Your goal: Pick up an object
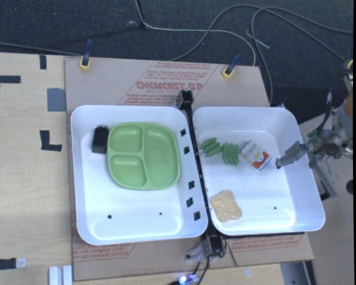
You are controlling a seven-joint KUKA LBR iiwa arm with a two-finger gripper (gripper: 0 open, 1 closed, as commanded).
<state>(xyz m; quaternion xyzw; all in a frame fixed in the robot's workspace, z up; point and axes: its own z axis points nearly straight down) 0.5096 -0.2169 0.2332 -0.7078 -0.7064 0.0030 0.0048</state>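
- The task names no particular object, so any of the loose items will do; all of them lie in the bins, and none is lifted.
- In the right bin point(296, 215) a small carton point(254, 154) with red and white print lies near the far wall, toward the right side; it is the item nearest the gripper.
- Just left of the carton lie the green pods point(221, 149), in two small clusters close together.
- A tan cracker point(226, 205) lies near that bin's near-left corner, well apart from the carton and pods.
- In the left bin point(83, 218) a green divided plate point(144, 155) sits in the far half, and a black block point(99, 139) touches or nearly touches its left edge.
- The gripper point(289, 156) sits at the right bin's right wall, one dark finger pointing in toward the carton but apart from it.
- I cannot tell whether the gripper is spread or pressed together; the angle blurs it. Nothing shows between its tips.
- Judged from this, the pick is not yet made: no contact, no grasp, no lift.
- What is left, as I read it: reach over an item, most likely the carton, descend, grip it and raise it clear of the bin floor.
- The bench point(24, 177) outside the bins carries only tape marks and clamps.
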